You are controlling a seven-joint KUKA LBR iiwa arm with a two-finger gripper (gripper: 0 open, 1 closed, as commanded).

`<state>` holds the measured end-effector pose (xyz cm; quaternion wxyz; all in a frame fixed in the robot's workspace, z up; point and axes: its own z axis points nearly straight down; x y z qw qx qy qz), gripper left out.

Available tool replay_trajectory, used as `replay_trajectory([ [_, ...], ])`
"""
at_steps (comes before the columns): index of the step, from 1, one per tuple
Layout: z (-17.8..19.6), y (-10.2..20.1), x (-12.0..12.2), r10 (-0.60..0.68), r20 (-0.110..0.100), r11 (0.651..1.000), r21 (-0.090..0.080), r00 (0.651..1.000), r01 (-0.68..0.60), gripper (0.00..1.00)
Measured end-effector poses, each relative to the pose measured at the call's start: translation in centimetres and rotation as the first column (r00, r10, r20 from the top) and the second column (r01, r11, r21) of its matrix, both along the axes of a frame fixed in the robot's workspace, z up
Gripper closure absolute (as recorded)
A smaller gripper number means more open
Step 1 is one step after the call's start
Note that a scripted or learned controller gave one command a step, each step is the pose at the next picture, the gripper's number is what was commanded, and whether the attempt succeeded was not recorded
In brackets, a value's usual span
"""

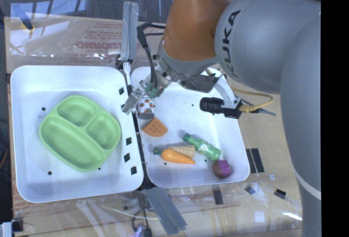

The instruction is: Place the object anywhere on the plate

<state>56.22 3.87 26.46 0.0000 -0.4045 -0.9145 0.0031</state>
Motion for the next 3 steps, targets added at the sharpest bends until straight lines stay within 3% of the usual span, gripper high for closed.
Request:
replay_trajectory([
  [1,1.0,0.01,0.05,0.002,0.0,1.0,-0.001,1.0,-0.002,1.0],
  [2,1.0,0.02,0.05,0.003,0.0,1.0,-0.001,1.0,-0.003,0.0],
  [3,1.99,0.03,0.11,0.005,0.0,1.0,-0.001,1.0,-0.005,1.0],
])
